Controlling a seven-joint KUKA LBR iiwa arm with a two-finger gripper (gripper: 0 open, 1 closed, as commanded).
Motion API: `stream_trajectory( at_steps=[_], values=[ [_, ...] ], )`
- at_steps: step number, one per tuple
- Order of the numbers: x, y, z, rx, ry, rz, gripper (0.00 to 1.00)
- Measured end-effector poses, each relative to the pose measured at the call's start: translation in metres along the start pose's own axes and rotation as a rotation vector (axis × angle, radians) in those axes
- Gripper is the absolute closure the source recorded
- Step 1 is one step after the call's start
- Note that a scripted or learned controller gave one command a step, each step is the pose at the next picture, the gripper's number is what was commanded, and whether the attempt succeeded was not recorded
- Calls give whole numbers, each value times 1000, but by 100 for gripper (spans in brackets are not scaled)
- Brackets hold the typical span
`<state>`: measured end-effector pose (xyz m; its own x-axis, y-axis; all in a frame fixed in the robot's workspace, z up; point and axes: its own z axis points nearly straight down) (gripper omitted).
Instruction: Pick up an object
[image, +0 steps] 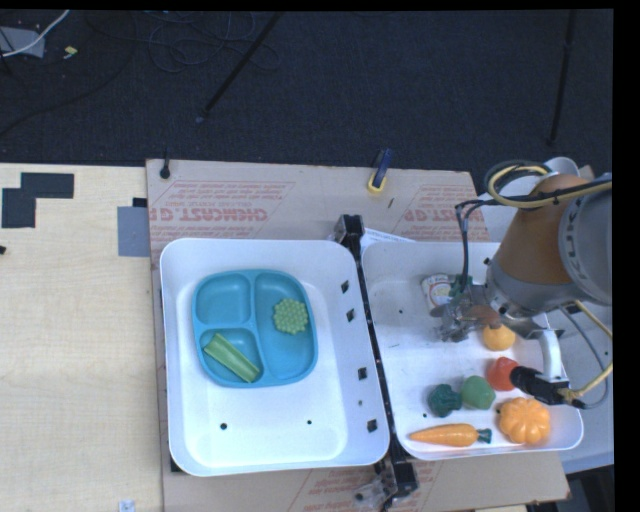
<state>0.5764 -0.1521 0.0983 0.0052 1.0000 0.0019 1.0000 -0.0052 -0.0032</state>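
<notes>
Two white bins on the counter, arm reaching into the right one.

In the left bin (200, 440) a blue divided plate (255, 345) carries a green strip (230, 358) in its lower-left section and a round, bumpy green piece (291, 316) in the right section. In the right bin (400, 300) the pincer (452, 322) hangs low near the middle — whether it is apart or together cannot be told. Toy foods lie along the near side: an orange carrot (446, 434), dark green broccoli (444, 400), a lighter green piece (477, 393), a red piece (501, 372), a small pumpkin (524, 421) — and a yellow-orange fruit (499, 337) just beside the pincer.
</notes>
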Motion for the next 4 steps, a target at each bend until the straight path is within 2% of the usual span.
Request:
stream_trajectory(
  at_steps=[2, 3, 4],
  values=[
    [-4, -3, -124, -7, -3, -6, 100],
    [-4, -3, -129, -2, -1, -6, 100],
    [42, -41, -134, 3, 1, -7, 100]
  ],
)
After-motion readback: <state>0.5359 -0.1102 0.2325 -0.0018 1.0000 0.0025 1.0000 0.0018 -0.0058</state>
